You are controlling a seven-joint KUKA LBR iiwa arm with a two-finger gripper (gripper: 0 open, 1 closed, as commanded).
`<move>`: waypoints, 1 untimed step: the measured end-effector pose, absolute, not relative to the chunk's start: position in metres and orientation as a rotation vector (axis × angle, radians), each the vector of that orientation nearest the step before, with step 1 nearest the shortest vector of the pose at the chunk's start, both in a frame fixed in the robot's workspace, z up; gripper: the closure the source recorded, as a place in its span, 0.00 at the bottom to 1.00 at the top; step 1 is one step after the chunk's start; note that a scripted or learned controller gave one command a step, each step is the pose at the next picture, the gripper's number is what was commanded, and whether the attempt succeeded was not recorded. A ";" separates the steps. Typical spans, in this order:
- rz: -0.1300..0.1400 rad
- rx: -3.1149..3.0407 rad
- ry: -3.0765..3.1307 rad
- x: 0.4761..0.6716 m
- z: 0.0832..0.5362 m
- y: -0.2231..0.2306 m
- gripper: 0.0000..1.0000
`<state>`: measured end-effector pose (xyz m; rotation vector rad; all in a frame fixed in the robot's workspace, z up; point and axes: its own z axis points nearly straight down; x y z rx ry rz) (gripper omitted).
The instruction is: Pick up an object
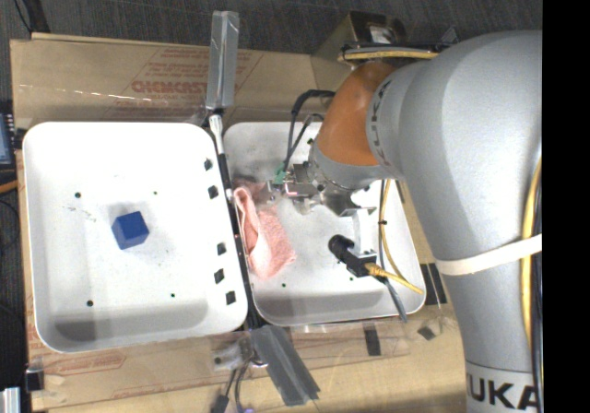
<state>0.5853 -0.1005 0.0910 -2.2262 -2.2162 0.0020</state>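
You see two shallow white bins side by side on the table, which is covered by a sheet of brown cardboard (111,75) printed with red lettering. The left bin (37,218) fills the left half of the frame and the right bin (313,305) sits at centre, partly covered by the robot. A blue cube (131,229) rests on the floor of the left bin, a little left of its middle and well apart from every wall. A pink cloth (265,241) lies crumpled in the right bin, stretched along its left wall, with its narrow upper end near the middle of that wall and its broader lower end spreading toward the bin's centre. The grey arm (461,153) comes in from the right of the frame, large and close to the camera, and its orange band (346,125) hangs over the upper part of the right bin. Below that band the gripper (293,186) sits low over the right bin, just to the right of the cloth's upper end. From this slant you cannot tell whether the gripper is released or clenched, nor whether it touches the cloth. The cube is well apart from the gripper, across the wall between the two bins. A grey metal bar (222,61) stands at the top of the frame, in line with that shared wall, and small black tabs (219,250) dot the left bin's right wall.
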 end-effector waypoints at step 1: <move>0.005 -2.171 -2.268 0.650 0.090 -0.098 0.00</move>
